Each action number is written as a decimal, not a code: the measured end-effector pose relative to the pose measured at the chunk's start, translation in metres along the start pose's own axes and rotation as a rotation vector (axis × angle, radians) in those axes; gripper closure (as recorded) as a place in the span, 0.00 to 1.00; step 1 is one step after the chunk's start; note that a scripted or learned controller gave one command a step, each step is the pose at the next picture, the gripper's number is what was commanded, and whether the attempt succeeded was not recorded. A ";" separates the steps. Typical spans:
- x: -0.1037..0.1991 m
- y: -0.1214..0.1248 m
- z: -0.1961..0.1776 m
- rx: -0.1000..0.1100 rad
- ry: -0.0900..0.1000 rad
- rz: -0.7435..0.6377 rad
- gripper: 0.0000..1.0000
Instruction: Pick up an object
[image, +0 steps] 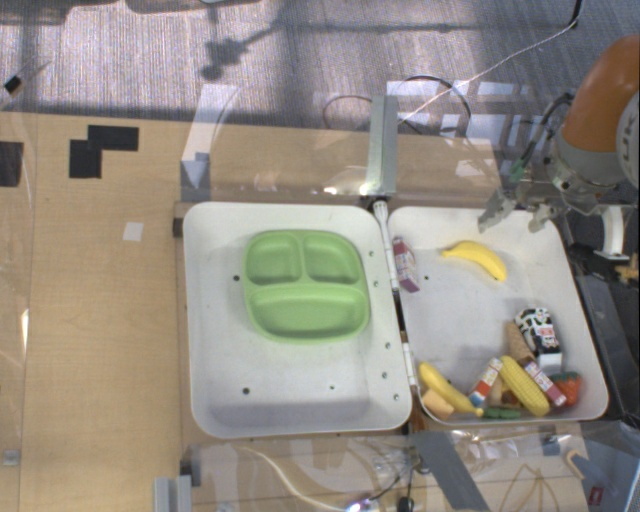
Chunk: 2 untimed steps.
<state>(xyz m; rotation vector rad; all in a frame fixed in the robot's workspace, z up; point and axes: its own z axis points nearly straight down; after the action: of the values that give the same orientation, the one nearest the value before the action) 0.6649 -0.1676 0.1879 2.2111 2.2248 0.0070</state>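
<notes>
Nothing is gripped yet — the gripper is held spread and empty above the banana — picking remains.

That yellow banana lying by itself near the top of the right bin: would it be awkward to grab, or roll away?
The banana looks smooth and glossy, probably a light plastic toy, so it may slip between hard fingers. Its curve likely makes it pivot or rock rather than roll off. It lies apart from the clutter, below the tool, so approach seems easy.
</notes>
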 end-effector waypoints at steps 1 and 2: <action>0.001 0.002 -0.013 -0.008 -0.002 -0.006 1.00; 0.001 0.002 -0.013 -0.007 -0.002 -0.007 0.00</action>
<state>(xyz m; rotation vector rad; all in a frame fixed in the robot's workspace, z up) 0.6672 -0.1663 0.2012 2.1980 2.2283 0.0131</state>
